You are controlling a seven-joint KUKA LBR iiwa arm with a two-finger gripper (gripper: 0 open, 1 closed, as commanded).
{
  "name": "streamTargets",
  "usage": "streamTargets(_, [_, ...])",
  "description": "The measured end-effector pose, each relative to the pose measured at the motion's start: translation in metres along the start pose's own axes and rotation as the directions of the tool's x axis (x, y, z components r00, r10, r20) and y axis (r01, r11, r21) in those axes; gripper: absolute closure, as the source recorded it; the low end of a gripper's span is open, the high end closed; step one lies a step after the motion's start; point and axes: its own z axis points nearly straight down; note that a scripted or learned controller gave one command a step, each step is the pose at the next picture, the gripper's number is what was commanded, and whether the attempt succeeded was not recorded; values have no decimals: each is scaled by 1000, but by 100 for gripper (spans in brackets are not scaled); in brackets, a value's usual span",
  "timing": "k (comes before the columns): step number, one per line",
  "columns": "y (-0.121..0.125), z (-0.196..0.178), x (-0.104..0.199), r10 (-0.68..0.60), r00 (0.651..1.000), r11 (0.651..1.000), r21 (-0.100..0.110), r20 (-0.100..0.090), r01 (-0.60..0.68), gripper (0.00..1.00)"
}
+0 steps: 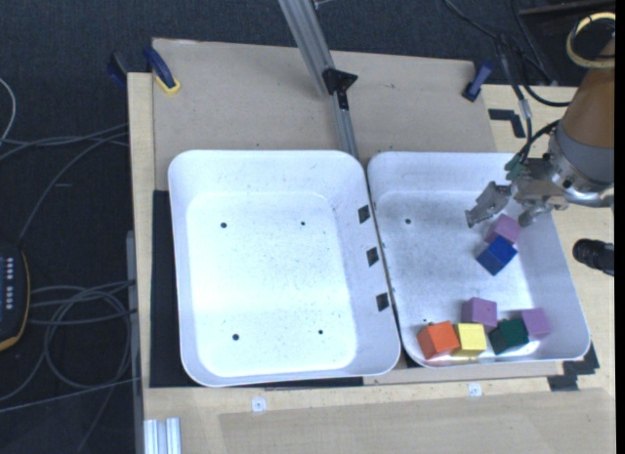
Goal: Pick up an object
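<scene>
Your closest target is the blue block [497,255], lying in the right bin [430,247] just below the gripper [508,210]. A small purple block [507,228] sits right at the fingertips, touching or nearly so; you cannot tell whether it is pinched. The fingers look spread apart. Along the bin's near wall you have orange [439,338], yellow [472,338], green [509,335] and two purple blocks [479,310].

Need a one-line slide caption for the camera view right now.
Gripper poised over the right bin, just above a blue block; five more blocks crowd its near edge.
</scene>
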Motion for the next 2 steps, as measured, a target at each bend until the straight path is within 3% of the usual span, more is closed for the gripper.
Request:
streamTargets(1, [-4, 43, 2, 0, 1000, 1000, -1, 0, 0, 0])
streamTargets(2, [9, 95, 3, -2, 1000, 1000, -16, 6, 2, 0])
